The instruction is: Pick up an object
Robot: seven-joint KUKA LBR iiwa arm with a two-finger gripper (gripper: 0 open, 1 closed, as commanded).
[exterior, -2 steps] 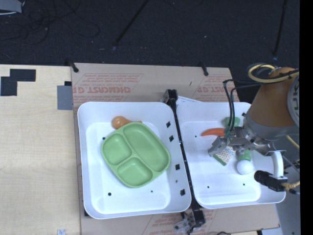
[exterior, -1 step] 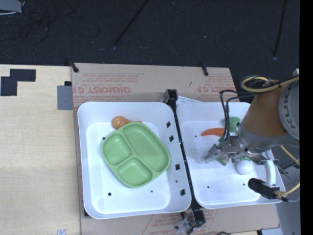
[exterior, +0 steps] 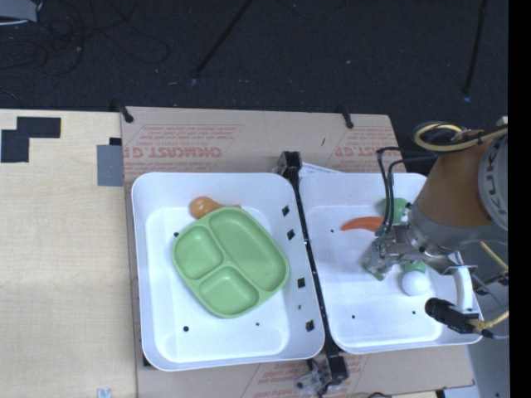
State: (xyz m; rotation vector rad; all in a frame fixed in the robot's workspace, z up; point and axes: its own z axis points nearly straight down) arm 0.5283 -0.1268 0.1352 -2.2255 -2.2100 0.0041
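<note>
Two white bins sat side by side on cardboard, mid-frame. The left bin [exterior: 158, 222] held a green tray [exterior: 230, 260] with three compartments, tilted, and an orange lump [exterior: 202, 206] tucked at its upper-left edge, touching it.

The right bin [exterior: 365, 330] held the small stuff, all toward its right side: a carrot [exterior: 362, 223], orange and lying roughly level; a green piece [exterior: 401, 208] just right of it, partly behind the arm; a white ball [exterior: 413, 283] lower down.

The arm [exterior: 456, 193] came in from the right of the frame. The gripper [exterior: 383, 264] hung low in the right bin, below the carrot and just left of the ball. Cannot tell whether the pincer was parted or closed; nothing was visibly in it.

Judged target: ball or carrot, both near the tool.
- Ball: likely light, smooth, hard. Prone to roll or squirt out if pinched off-centre. Take it across the widest part, square from above.
- Carrot: likely light plastic, stiff. Pinch across the thick middle, not the tapered end, where it would slip.

Neither looked fragile.
</note>
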